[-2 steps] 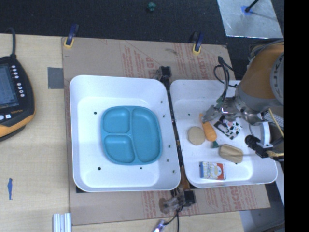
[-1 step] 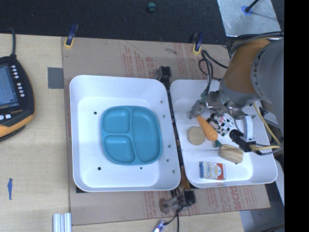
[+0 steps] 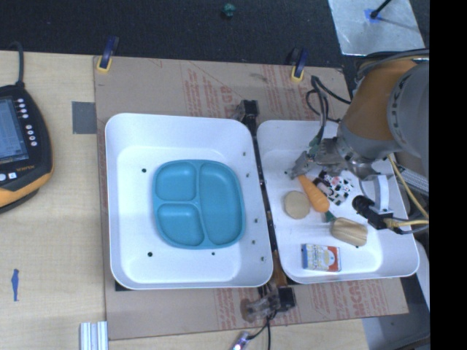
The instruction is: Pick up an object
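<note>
**Arm over the right bin, jaws beside the carrot**

The arm (image 3: 379,108) reached in above the right bin (image 3: 292,265). Its jaws (image 3: 305,162) hung near the bin's upper left; whether they were open or closed could not be told. The carrot (image 3: 314,193) lay just below and to their right, outside them. A round biscuit (image 3: 297,205), a wooden block (image 3: 349,231) and a small box (image 3: 320,257) lay nearby. The left bin (image 3: 131,268) held a blue divided plate (image 3: 198,203).

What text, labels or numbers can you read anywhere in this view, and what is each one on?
No text reads clearly.
Brown cardboard sheet: rows of red print, too faint to read.
Small carton in the right bin: blue and red label, too blurred to read.
Handheld pendant: screen and buttons, too small to read.
Black-and-white patterned piece: only spots are visible.
</note>
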